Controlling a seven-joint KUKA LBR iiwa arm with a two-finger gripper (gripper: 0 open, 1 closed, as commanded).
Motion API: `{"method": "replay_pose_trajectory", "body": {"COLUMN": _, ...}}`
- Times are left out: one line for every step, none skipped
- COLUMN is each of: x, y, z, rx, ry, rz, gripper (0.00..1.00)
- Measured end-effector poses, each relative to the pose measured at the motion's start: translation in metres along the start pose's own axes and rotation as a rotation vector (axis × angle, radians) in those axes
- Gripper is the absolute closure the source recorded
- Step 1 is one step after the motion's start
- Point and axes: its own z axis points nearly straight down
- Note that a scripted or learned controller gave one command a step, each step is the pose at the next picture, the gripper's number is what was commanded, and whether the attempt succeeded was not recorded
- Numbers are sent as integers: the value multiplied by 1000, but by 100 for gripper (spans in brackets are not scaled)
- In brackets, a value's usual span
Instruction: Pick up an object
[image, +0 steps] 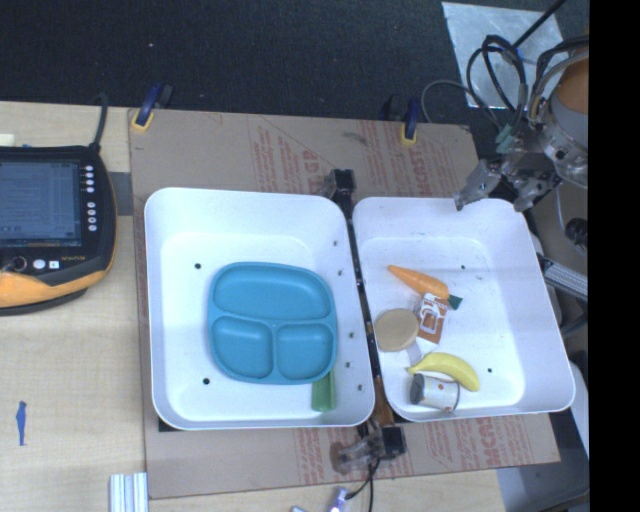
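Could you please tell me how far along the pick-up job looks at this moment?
Nothing looks done yet. The carrot, banana, tan disc and small can all lie in the right bin. The gripper hangs open above that bin's far right corner, holding nothing. Still left: descending onto an object, closing on it and lifting.

Two bins sit side by side on the table (70, 400). Left bin (170, 260): a divided plate (272, 322). Right bin (520, 330): carrot (418, 281) rearmost, banana (446, 368) and can (436, 391) nearest the front. Tablet (45, 215) lies far left.
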Motion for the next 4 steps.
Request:
{"method": "replay_pose_trajectory", "body": {"x": 1, "y": -8, "z": 117, "rx": 2, "ry": -1, "rz": 0, "gripper": 0}}
{"method": "replay_pose_trajectory", "body": {"x": 31, "y": -14, "z": 194, "rx": 1, "ry": -1, "rz": -1, "gripper": 0}}
{"method": "replay_pose_trajectory", "body": {"x": 4, "y": -95, "z": 194, "rx": 0, "ry": -1, "rz": 0, "gripper": 0}}
{"method": "replay_pose_trajectory", "body": {"x": 3, "y": -93, "z": 182, "rx": -4, "ry": -3, "rz": -4, "gripper": 100}}
